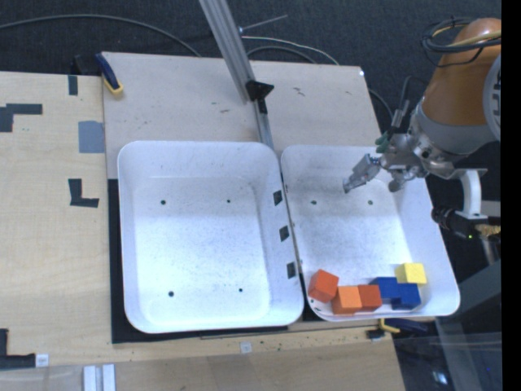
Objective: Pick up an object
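Clustered along the near edge of the right shallow white bin (423,218): red-orange cube (324,284), orange block (358,298), blue block (399,292) and small yellow cube (411,274), well apart from the two-finger gripper (376,175), fingers spread, grasping nothing.

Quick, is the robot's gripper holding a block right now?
Gripper: holding nothing, up over the right bin; open or shut cannot be told. The blocks lie in the bin's near corner.
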### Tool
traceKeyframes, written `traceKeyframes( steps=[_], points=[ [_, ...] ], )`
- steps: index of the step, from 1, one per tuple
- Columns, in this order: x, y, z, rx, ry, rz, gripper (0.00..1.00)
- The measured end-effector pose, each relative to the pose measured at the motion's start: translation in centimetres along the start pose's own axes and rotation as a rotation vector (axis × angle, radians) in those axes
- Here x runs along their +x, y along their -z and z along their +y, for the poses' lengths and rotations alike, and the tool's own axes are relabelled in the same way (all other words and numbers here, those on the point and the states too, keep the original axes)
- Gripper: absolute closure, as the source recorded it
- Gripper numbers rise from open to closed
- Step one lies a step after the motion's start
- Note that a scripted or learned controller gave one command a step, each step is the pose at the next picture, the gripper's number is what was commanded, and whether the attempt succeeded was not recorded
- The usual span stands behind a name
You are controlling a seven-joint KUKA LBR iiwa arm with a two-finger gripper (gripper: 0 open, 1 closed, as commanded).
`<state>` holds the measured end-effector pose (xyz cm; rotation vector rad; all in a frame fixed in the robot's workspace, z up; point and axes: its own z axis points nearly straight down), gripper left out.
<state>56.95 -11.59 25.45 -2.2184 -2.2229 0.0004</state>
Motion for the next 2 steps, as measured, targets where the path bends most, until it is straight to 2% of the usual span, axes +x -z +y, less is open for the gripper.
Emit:
traceKeyframes(
  steps=[1, 2],
  points=[
    [-0.2, 11.7, 7.9, -0.008, 0.001, -0.003, 0.0],
    [-1.0, 1.8, 8.6, 0.008, -0.001, -0.001, 0.0]
  ],
)
